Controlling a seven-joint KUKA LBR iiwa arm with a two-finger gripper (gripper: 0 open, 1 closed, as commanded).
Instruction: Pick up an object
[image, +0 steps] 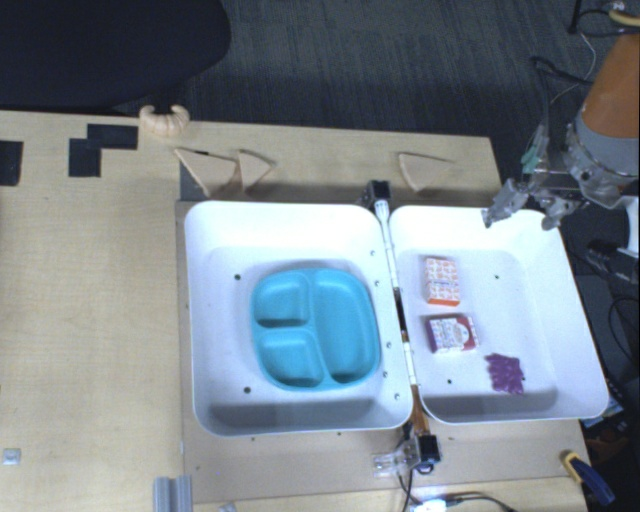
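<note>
1. While the gripper (522, 205) hovers above the right bin's (575, 330) far right corner, fingers spread, it holds nothing.
2. The right bin contains two red-and-white packets (442, 280) (451, 333) and a purple object (505, 373), possibly grapes.
3. The left bin (215, 300) holds a blue divided tray (315, 327).

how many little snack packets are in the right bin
2. One packet lies near the middle of the right bin, the other packet just below it toward the front. A purple object sits at front right. Nothing seems hidden.
</note>
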